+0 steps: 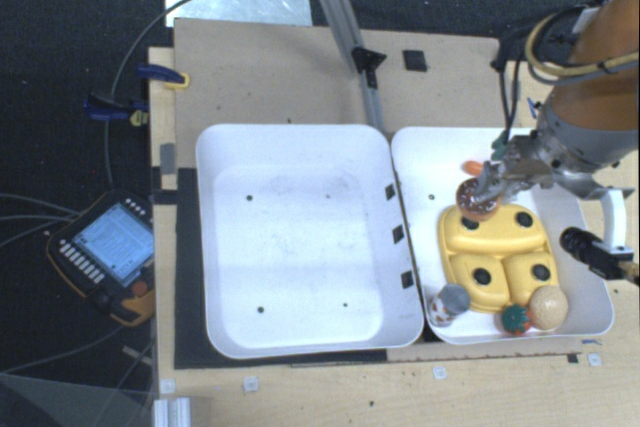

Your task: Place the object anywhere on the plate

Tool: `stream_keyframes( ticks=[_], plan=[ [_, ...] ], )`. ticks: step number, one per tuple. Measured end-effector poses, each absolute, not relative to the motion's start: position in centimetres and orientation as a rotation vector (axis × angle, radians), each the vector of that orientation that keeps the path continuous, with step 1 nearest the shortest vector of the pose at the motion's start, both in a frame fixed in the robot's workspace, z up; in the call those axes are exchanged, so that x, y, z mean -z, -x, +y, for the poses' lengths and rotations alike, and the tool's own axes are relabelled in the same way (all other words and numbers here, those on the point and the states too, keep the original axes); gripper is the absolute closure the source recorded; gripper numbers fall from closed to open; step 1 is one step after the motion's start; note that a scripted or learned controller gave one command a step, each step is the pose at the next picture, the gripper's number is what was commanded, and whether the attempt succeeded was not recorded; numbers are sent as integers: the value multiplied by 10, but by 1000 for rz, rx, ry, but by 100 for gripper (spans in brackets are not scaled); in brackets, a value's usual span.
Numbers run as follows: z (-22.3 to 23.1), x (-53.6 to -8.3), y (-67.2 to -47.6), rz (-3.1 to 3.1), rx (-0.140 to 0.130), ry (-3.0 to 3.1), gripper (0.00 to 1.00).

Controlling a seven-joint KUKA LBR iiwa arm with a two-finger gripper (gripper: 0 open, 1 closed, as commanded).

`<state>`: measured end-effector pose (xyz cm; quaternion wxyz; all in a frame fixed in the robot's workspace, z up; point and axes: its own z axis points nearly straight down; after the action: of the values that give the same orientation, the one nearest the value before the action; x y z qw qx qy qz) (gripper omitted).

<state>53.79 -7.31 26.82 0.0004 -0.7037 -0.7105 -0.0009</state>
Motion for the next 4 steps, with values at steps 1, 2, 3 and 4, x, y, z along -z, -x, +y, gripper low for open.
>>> stream_keyframes(
  ticks=[1,2,3,4],
  plan=[
    [-17,-250,-537,-2232,3,2209,100],
    [34,-232,-539,-2231,1,2209,100],
    [93,-220,-549,-2233,4,2209,100],
    [145,-214,-554,-2233,4,2209,100]
  ],
)
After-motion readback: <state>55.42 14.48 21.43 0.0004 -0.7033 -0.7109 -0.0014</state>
